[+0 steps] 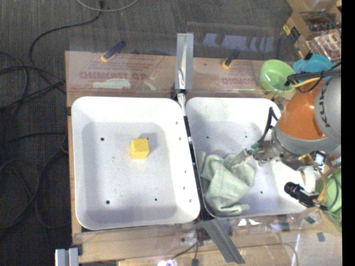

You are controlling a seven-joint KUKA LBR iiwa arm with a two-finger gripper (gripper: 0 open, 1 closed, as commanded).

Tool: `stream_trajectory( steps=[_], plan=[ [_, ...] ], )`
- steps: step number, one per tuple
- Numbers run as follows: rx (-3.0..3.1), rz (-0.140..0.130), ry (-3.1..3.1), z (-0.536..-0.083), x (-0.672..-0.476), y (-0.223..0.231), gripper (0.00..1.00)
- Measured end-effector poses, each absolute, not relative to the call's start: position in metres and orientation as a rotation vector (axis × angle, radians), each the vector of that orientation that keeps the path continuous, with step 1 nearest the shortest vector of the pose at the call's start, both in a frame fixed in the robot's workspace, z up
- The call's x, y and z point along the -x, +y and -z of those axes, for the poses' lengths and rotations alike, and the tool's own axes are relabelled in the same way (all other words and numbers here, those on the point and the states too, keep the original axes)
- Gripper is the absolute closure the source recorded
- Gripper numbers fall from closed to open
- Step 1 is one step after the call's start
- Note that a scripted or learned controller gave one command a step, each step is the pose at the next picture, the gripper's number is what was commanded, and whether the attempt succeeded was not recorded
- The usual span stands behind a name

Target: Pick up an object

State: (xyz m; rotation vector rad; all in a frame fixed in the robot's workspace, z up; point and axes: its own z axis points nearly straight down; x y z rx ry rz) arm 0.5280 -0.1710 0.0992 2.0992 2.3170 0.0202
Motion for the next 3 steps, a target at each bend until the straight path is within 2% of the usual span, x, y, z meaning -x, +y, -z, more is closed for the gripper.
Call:
stream_trajectory(
  steps=[1, 2, 3],
  plan=[
    [-2.101, -0.02, 2.322, -0.105, -0.529, -0.17, 1.0],
    [-2.101, -0.02, 2.322, -0.105, -0.529, -0.17, 0.0],
    [-2.018, -0.005, 2.391, -0.092, -0.539, -0.17, 0.0]
  ],
)
